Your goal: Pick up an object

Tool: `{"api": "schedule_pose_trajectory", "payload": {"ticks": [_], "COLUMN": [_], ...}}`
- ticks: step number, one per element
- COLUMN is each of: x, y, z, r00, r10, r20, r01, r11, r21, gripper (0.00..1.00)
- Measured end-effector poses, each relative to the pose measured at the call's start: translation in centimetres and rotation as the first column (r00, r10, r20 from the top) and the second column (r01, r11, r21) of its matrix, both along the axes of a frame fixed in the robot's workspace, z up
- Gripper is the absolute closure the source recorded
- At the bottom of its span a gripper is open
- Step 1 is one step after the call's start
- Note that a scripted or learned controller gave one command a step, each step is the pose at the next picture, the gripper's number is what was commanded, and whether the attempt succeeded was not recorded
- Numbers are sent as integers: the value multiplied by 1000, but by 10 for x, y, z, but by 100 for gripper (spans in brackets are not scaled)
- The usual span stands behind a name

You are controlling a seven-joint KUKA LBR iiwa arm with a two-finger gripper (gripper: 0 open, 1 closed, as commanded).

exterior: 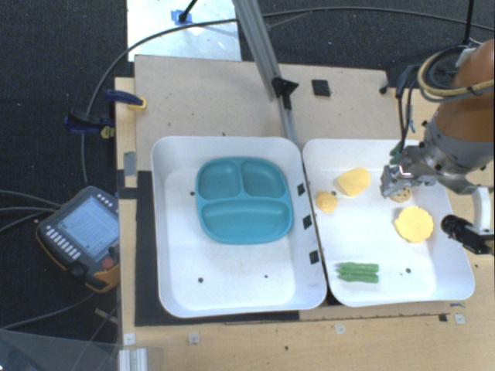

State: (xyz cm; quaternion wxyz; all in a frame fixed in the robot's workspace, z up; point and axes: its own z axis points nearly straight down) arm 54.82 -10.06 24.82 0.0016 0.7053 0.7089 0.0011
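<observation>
Currently the hand [399, 182] sits low in the right bin [456, 288], over a small speckled cookie-like piece [401, 194]; we cannot tell its state. Risk: an off-centre closure skids the flat piece toward the yellow round [414, 225] just beside it.

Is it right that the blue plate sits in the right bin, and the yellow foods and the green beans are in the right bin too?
Not quite. The camera view shows the blue plate in the left bin. The yellow foods and green beans are in the right bin.
</observation>
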Motion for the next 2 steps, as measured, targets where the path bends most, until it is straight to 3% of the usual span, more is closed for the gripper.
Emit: {"api": "schedule_pose_trajectory", "payload": {"ticks": [2], "x": [-1], "y": [104], "z": [-9], "r00": [1000], "r10": [2], "r20": [-2], "r01": [-2], "r11": [1000], "r21": [1], "gripper": [100]}}
